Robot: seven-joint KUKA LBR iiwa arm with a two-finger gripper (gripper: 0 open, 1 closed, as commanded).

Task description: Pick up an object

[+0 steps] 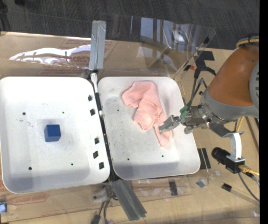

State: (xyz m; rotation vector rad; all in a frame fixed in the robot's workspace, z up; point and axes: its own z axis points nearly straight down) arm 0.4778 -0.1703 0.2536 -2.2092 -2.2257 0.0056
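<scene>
A crumpled pink cloth (144,104) lies in the right bin (124,148), spreading from the upper middle down toward the right wall. My gripper (167,125) reaches in from the right and sits low over the cloth's lower right end, touching or just above it. A narrow tail of the cloth shows just below the gripper. A small blue cube (52,132) rests alone on the floor of the left bin (12,167), far from the gripper.
The two bins meet at a taped divider (99,134) with small black clips. A clear plastic sheet (171,41) stands behind the right bin. Cables and the arm's body (232,85) crowd the right side of the bench.
</scene>
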